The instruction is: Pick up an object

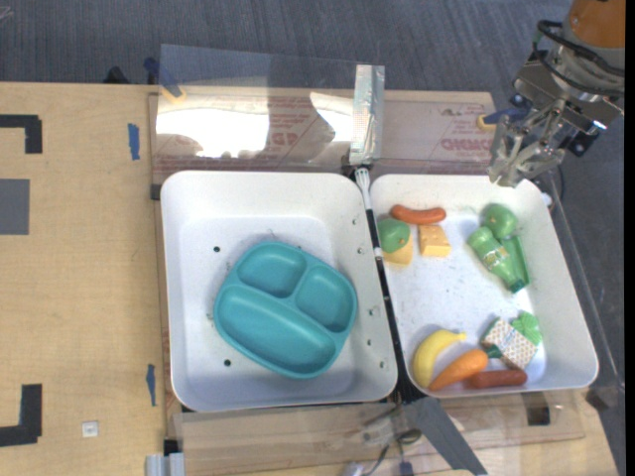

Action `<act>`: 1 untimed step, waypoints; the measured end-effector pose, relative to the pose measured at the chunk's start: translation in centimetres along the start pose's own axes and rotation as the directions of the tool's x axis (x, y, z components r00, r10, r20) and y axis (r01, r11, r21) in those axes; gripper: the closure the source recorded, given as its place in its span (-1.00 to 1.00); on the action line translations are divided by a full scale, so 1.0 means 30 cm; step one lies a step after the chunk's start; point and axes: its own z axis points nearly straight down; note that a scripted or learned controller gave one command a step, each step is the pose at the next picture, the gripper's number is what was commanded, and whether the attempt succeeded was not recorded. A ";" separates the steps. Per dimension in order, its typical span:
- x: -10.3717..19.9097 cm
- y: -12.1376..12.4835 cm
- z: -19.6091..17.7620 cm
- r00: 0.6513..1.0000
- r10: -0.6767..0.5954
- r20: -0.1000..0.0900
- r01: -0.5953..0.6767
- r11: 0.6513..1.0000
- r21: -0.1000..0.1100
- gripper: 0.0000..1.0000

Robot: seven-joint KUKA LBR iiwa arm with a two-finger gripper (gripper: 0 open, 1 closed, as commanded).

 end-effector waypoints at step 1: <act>-0.063 0.009 -0.272 0.994 0.110 0.009 -0.110 0.994 0.011 1.00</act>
